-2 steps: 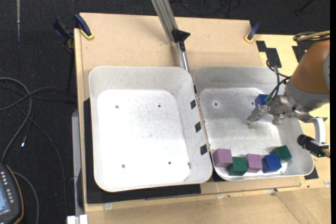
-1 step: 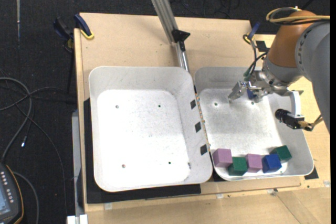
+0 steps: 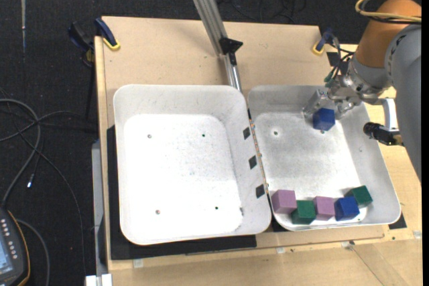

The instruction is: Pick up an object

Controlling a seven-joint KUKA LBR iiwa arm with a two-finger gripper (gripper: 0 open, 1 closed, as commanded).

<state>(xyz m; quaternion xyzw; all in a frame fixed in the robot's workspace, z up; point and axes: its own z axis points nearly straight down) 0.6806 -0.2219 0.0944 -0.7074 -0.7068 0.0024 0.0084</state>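
Observation:
My gripper [image 3: 326,110] hangs over the far part of the right bin [image 3: 301,94], reaching in from the right. A blue block [image 3: 324,119] sits between its fingertips, and the gripper is shut on it. The block looks lifted slightly above the bin floor. Along the near edge of the same bin lie a purple block [image 3: 284,200], a green block [image 3: 305,210], a second purple block [image 3: 326,206], a second blue block [image 3: 346,208] and a second green block [image 3: 361,195].
The left bin [image 3: 127,144] lies beside the right one, the two meeting at a shared middle rim. A slanted metal pole [image 3: 208,7] crosses the bench's far side. Clamps [image 3: 107,33] grip the far corners.

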